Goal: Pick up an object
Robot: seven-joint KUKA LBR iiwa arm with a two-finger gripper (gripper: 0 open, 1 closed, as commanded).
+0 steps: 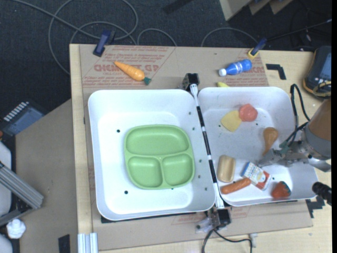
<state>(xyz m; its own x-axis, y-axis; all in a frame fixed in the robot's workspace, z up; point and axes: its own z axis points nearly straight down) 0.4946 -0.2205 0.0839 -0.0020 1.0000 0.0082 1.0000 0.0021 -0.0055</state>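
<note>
Plastic toy food, light, stiff, slick: nearest the claw [274, 153] (can't tell if open or closed) is the tan drumstick-like piece [270, 137], right bin [210, 101] far-right; grab across its narrow waist.

Legible text is limited to one item. The cardboard sheet [158, 62] lying on the bench beyond the left bin [105, 141] carries red printed lettering inside a red outlined panel. The large line reads partly as "CHICKEN" at its left end and "GR" further right; the toy carrot [131, 70] lying on the sheet covers the letters between. A smaller red line above it is too blurred to read.

The small carton [256, 175] in the near part of the right bin [247, 95] bears red and blue label markings; no characters on it can be resolved.
</note>
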